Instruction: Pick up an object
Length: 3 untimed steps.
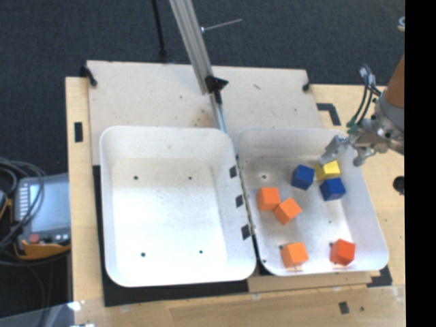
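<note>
Arm reaches in from right, wrist tilted down-left, claw point(336, 157) low over right bin.

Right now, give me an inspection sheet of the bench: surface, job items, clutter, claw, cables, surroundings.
Surface: wooden bench with a pale board under two white bins; left bin, right bin.
Job's things: all in the right bin: three orange cubes, a red-orange cube, two blue cubes, a yellow cube touching the right-hand blue one.
Clutter: nothing seen.
Claw: claw at the right bin's upper right, just above the yellow cube; whether it grips anything cannot be told.
Cables: green and dark leads on the arm; dark cables on the floor at left.
Surroundings: aluminium rail slanting over the board; pendant-like device at left; dark carpet.
</note>
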Available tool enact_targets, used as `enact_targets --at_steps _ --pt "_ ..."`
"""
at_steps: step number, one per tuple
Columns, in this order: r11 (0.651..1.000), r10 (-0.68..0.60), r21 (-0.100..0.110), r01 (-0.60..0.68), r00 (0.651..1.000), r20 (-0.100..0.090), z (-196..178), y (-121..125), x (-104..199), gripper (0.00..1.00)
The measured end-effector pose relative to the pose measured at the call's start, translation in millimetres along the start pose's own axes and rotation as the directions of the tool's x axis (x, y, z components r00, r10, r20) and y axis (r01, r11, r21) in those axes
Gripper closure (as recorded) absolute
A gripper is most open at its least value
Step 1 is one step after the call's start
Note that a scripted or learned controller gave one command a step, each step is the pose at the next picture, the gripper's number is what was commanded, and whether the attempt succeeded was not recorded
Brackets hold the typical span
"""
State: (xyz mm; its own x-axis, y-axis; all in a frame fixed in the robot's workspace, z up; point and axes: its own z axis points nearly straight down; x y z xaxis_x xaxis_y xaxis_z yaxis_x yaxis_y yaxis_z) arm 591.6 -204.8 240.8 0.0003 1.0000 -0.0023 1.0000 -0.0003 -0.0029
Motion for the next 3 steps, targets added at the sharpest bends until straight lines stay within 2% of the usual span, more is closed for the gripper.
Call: enact_targets --at_steps 1,2,3 --pt "1.000 0.001 0.000 -0.001 1.000 -0.001 43.6 -0.4 4.6 0.00" --pt "1.000 0.001 0.000 -0.001 1.000 0.000 101.6 -1.2 -5.3 0.00" --pt "1.000 0.003 -0.008 -0.003 1.000 0.000 86.6 0.9 -5.9 1.00"
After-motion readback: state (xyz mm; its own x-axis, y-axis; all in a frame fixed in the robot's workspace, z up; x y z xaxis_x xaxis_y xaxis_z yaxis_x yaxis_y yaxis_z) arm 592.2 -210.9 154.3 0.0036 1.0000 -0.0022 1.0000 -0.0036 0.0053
